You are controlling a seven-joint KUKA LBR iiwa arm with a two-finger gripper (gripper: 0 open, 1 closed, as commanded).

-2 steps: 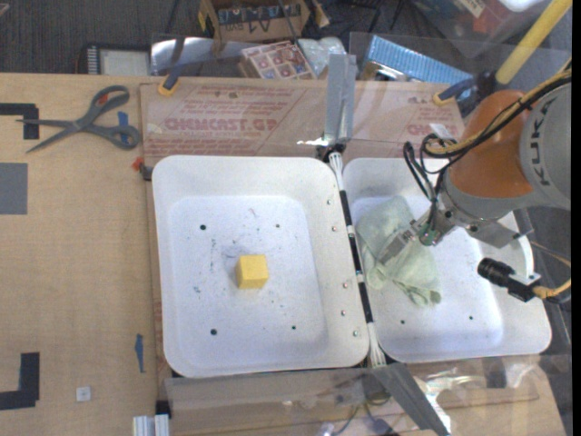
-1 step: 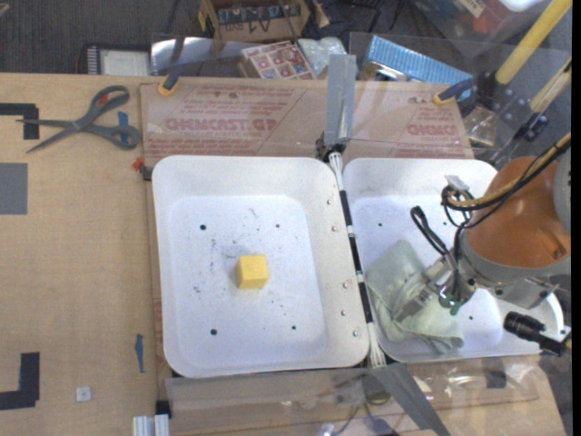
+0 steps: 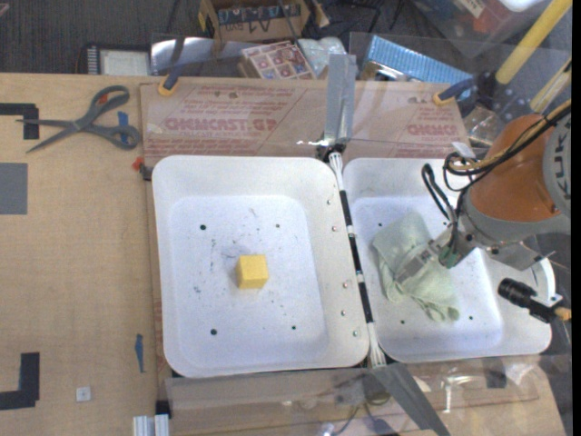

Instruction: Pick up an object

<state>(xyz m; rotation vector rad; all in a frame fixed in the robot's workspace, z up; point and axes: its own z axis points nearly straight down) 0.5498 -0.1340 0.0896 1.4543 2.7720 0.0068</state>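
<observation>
A: Where is the gripper [image 3: 427, 263] placed?

B: It is lowered into the right bin [image 3: 517, 334], and its tip is pressed against the pale green cloth [image 3: 413, 266] crumpled near that bin's middle. The arm [image 3: 508, 189] is brought in from the right, with cables looped above the wrist.

A: Is the cloth held?

B: That cannot be told. The fingertips are blurred and partly buried in the folds, so the gap between them is not made out; perhaps a fold is pinched, but nothing is shown clearly between them.

A: What else could be picked?

B: A yellow block [image 3: 253, 272] is left alone in the left bin [image 3: 182, 189], well apart from the gripper.

A: What could go wrong?

B: Only a thin top fold may be caught, and the cloth could slide free once it is lifted. If the tip is pushed down further, the fabric may simply be flattened against the bin floor, or dragged toward the wall between the bins without being gripped.
</observation>
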